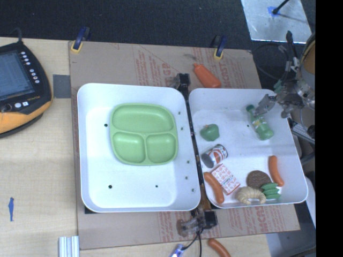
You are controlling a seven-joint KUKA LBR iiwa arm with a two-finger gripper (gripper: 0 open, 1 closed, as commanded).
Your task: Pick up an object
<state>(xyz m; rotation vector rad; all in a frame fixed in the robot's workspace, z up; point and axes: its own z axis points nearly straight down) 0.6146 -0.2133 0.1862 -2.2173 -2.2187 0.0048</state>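
Jaws hang over my right bin (300, 143), just above the green bottle (261, 126); cannot tell their spread. Green plate (143, 134) sits in left bin (91, 159).

We see only the arm's end at the right edge. Our gripper (266, 104) reaches leftward, hanging low; its fingers are too blurred to read.

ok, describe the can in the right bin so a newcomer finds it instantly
Take the right bin, the one full of toy food, and follow its left wall to about halfway down. The can lies there on its side, below the green pepper and above the red-and-white packet. It is the only cylinder with a metal end and a red label.
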